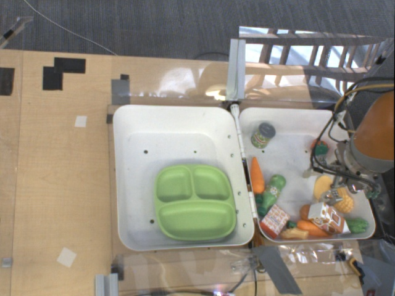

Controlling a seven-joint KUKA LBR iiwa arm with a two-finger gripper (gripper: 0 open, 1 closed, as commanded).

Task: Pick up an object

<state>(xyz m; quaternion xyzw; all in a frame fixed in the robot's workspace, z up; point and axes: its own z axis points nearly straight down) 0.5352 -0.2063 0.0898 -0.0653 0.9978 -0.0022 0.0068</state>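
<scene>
The right bin (290, 119) holds several toy foods. A small can (264, 134) lies near its back left, with an orange carrot (257, 176) and a green bottle (272, 190) along its left side. A red and white box (276, 219), a second carrot (302, 228) and a small carton (330, 218) lie at the front. My gripper (338, 189) hangs low over the bin's right side, just above a yellow fruit (321, 186) and a corn cob (345, 201). A red piece (320, 147) lies behind it.
The left bin (142, 134) holds a green divided plate (194, 202). A metal divider (242, 165) separates the bins. A metal frame (308, 51) stands behind the right bin. The arm's orange band (375, 131) overhangs that bin's right wall.
</scene>
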